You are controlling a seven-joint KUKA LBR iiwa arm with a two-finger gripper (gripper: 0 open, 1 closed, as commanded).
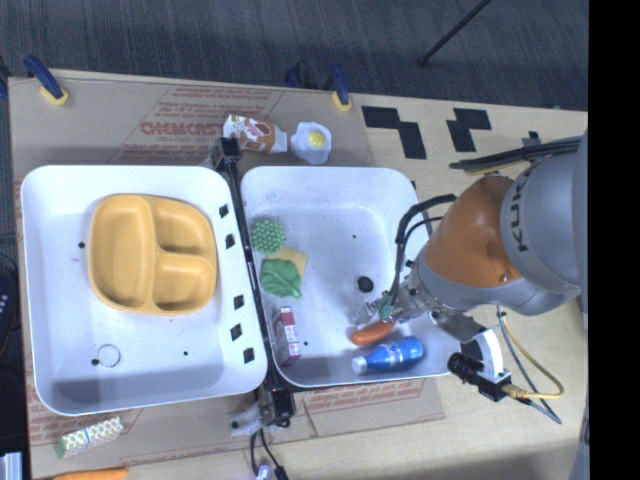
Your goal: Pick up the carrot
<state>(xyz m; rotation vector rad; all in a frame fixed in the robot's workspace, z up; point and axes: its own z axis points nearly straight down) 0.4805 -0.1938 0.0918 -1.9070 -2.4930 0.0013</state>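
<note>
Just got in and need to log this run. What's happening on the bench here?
The grey and orange arm reaches into the right bin, with its claw down at the carrot near the bin's front edge. The carrot lies on the floor beside a blue bottle. A yellow divided tray sits in the left bin.

Grey arm point(500, 238) low, wrist bent leftward

Grey arm point(545, 223), orange band, black cables, yellow wire near wrist.
</note>
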